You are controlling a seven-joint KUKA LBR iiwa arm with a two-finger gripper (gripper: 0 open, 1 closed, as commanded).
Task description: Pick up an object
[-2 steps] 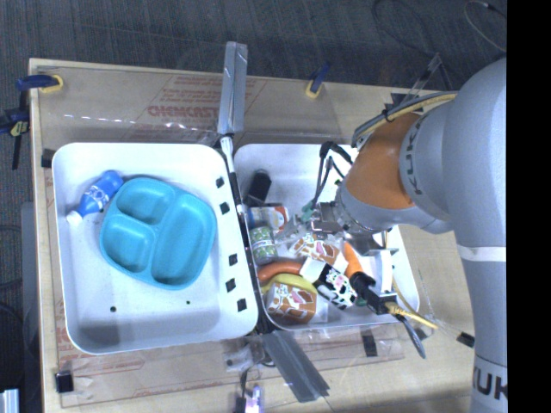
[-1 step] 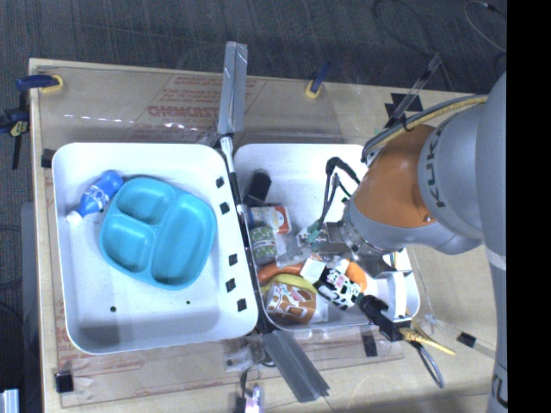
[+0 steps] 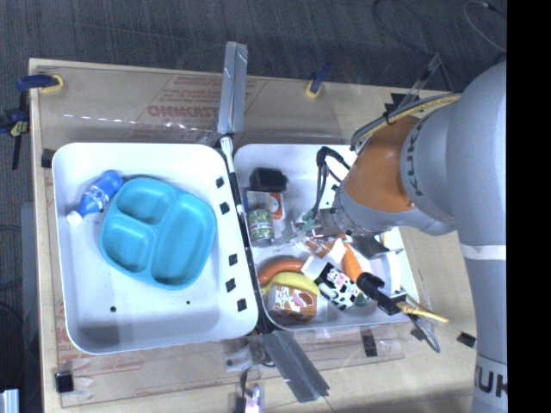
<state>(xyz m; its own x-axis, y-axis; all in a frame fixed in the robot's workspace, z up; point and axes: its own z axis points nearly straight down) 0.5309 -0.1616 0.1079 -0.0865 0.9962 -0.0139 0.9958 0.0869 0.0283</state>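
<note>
- Arm w/ orange band (image 3: 383, 175) is reaching into right bin (image 3: 293, 157); jaws (image 3: 320, 231) are sitting low amid clutter, state can't tell.
- Green can (image 3: 260, 224) is lying just left of jaws; banana (image 3: 293, 280) & cow-print toy (image 3: 342, 287) just below.
- Blue tray (image 3: 159, 231) is sitting far left, in left bin (image 3: 129, 317).

A single fixed camera looks down at a slant on the bench (image 3: 52, 84), set far enough back to take in both white bins side by side. The arm (image 3: 448, 170) reaches in from the picture's right, its gripper (image 3: 320, 229) over the right bin (image 3: 293, 157), with the left bin (image 3: 73, 166) lying beyond it toward the picture's left.
</note>
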